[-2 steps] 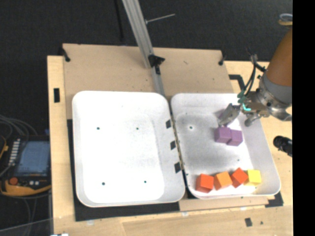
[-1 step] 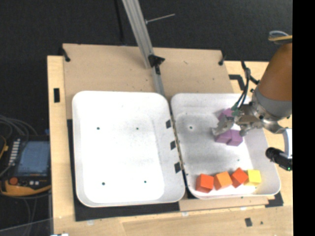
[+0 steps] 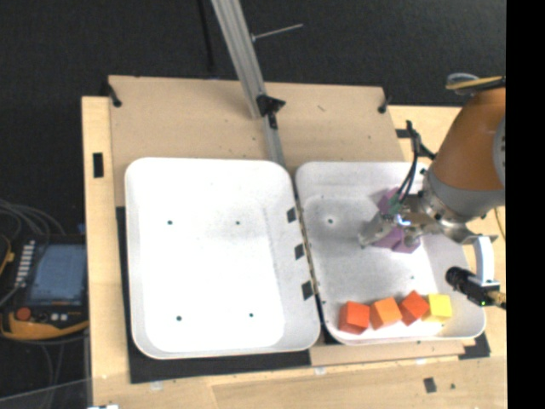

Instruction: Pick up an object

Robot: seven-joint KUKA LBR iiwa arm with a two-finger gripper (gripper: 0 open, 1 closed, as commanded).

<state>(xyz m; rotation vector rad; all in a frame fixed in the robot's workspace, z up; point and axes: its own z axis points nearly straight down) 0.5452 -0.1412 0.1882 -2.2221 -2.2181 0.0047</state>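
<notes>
In the right bin (image 3: 341, 186), a purple object (image 3: 397, 235) lies in the upper right part, partly covered by the gripper (image 3: 385, 228). The arm's grey and orange wrist comes in from the right, and the gripper hangs right over the purple object. Whether the object sits between the fingers cannot be told. Along the bin's near edge lie a row of blocks: a red-orange block (image 3: 354, 316), an orange block (image 3: 386, 311), a red block (image 3: 415, 306) and a yellow block (image 3: 440, 305).
The left bin (image 3: 209, 254) stands beside the right one with small clips along their shared edge. A metal pole (image 3: 243, 54) slants down to the back of the bins. A black fitting (image 3: 467, 284) juts over the right bin's right rim.
</notes>
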